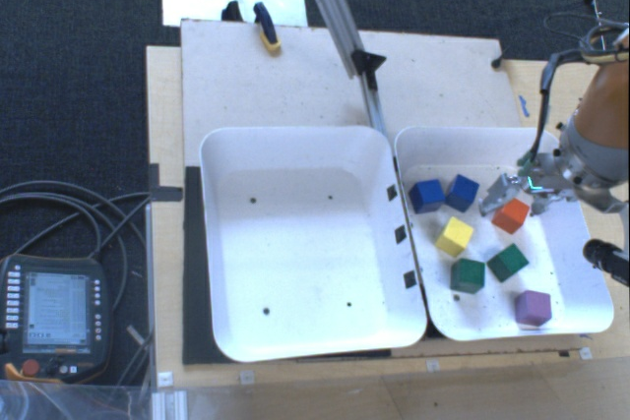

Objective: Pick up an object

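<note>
Here the pick looks barely started: nothing is lifted, and every block sits on a bin floor. In the camera view, the arm [602, 128] comes in from the right edge of the frame, and the tool [504, 195] hangs low over the right bin [581, 305], its tip just beside the orange block [511, 215], at that block's upper left. Whether the tool is open or closed cannot be told from this slant, and no block shows in its grip. So the grasp and the lift are both left to do, and the orange block looks the likeliest target, judging by how close the tool sits to it.

Now the containers. The right bin, at centre right of the frame, holds seven blocks: two blue blocks [426, 195] side by side near its upper left, the yellow block [455, 236] below them, two green blocks [468, 274] lower still, the orange one near the tool, and the purple block [533, 307] toward the bin's lower right corner. The left bin [221, 310], mid-frame, shows only small dark specks on its white floor. Both bins rest on the counter [295, 74], touching along their shared edge.
</note>
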`<state>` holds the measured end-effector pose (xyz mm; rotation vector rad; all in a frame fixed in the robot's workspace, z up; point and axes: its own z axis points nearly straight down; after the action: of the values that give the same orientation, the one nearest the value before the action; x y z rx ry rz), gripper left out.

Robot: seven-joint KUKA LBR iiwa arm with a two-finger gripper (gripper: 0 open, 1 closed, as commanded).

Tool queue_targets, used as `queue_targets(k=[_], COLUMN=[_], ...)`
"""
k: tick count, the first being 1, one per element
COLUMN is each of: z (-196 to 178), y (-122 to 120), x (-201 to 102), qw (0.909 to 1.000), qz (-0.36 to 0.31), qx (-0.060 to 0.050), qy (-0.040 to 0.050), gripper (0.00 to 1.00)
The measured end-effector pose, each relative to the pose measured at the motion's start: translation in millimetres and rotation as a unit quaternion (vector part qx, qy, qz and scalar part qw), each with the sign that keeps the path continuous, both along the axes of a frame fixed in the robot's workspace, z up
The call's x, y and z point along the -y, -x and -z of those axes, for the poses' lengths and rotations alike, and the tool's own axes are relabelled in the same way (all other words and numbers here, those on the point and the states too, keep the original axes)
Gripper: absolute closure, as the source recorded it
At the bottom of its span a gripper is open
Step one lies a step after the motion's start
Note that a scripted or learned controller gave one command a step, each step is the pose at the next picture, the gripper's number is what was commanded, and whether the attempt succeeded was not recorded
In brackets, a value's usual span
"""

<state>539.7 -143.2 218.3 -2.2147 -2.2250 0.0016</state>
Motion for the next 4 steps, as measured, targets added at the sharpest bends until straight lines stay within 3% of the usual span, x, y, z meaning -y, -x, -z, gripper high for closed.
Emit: queue_targets(k=[1, 3, 4], z=[-1.7, 82.9, 106.4], y=[-0.8, 3.4, -1.2], x=[0.2, -5.2, -7.4], qw=[1.0000, 1.0000, 1.0000], qz=[0.001, 0.001, 0.000], qx=[0.002, 0.000, 0.005], qy=[0.0004, -0.0001, -0.0028], gripper=[0.00, 0.00, 0.00])
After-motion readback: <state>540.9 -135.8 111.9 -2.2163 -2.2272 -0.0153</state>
